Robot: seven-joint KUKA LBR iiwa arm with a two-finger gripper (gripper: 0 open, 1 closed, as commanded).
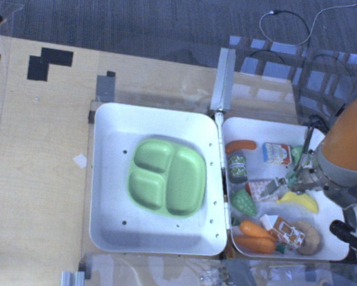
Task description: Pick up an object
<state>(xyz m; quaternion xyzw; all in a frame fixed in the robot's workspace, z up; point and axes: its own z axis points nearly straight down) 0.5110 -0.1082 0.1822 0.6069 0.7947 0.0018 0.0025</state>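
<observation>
My gripper (289, 181) hangs over the middle of the right bin (293, 130), reaching in from the right below the orange band (354, 140). It sits just above a yellow banana (303, 201) and a red-and-white packet (261, 188). Nothing shows as being held by it. Around it lie a red sausage (241, 145), a small carton (277, 153), a dark can (237, 167), a green vegetable (244, 203), a carrot (257, 230) and a printed box (285, 232).
The left bin (109, 183) holds a green divided plate (167, 177). A brown round bun (308, 238) lies at the right bin's front right. A metal post (222, 80) stands between the bins at the back.
</observation>
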